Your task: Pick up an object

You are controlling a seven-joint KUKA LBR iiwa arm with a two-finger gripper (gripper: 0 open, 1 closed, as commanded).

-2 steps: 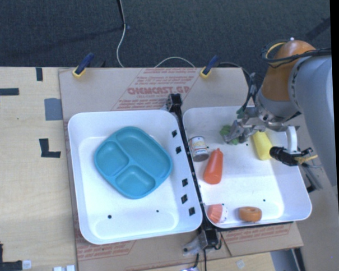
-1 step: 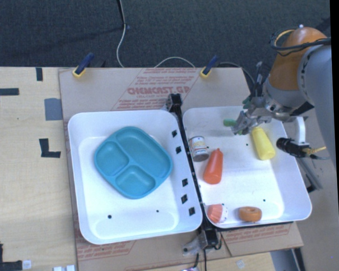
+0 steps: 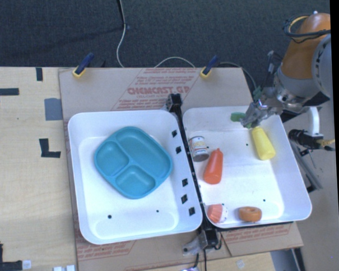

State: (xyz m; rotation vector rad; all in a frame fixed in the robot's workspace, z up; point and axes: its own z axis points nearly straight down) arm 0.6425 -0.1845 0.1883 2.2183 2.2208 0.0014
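My gripper (image 3: 250, 119) hangs over the far right part of the right bin (image 3: 283, 180), reaching in from the right. A small green thing (image 3: 237, 117) shows right at its left tip; whether it is gripped is unclear. A yellow bottle (image 3: 263, 143) lies just below the gripper. Further left in that bin lie an orange-red bottle (image 3: 213, 166) and a small can (image 3: 198, 147). Near the bin's front edge rest a red-and-white piece (image 3: 216, 213) and an orange piece (image 3: 250, 214).
The left bin (image 3: 89, 214) holds a blue divided plate (image 3: 133, 161). A black divider (image 3: 184, 171) runs between the two bins. Both bins sit on a cardboard sheet (image 3: 151, 91) held by clamps at the back. Cables hang to the right of the bench.
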